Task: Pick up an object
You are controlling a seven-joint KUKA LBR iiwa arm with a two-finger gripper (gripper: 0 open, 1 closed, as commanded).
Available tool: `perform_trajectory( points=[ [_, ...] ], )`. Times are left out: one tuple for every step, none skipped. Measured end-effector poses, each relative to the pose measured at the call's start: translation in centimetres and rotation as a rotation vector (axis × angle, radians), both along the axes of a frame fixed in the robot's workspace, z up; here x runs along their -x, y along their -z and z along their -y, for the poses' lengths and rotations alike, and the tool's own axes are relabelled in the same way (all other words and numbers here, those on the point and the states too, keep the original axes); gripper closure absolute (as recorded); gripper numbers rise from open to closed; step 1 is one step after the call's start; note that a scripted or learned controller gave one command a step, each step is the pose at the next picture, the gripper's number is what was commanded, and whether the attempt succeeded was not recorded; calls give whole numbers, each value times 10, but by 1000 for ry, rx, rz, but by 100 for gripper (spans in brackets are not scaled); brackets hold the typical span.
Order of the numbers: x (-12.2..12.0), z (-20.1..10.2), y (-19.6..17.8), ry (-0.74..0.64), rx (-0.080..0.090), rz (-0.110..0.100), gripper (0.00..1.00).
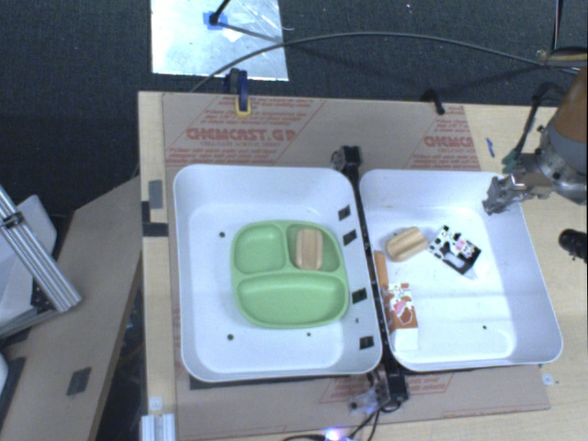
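In the right white bin [514, 338], nearest lies a flat orange-and-white packet [401, 309], then a tan bread roll [405, 243] beside a black-and-white patterned packet [457, 249]. My gripper [501, 194] hovers over the bin's far right rim; its state I cannot tell.

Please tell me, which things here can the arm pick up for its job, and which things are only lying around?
For the job:
gripper
bread roll
black-and-white pack
orange packet
bread piece, in the tray's upper right compartment

Only lying around:
green tray
left bin
right bin
blue clamp
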State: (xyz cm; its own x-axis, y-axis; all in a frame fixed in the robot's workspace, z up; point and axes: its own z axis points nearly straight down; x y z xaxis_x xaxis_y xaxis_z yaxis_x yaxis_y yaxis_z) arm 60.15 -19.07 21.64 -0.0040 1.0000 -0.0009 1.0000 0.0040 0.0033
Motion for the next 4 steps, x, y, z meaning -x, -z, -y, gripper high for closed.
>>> perform_trajectory(
  points=[
    [-6, -45, -8, -4, -1, -1, 100],
    [-11, -100, -18, -6, -2, 0, 100],
    [-20, -156, -27, -7, -3, -1, 100],
    [-30, -207, -33, -6, -3, 0, 100]
  ],
)
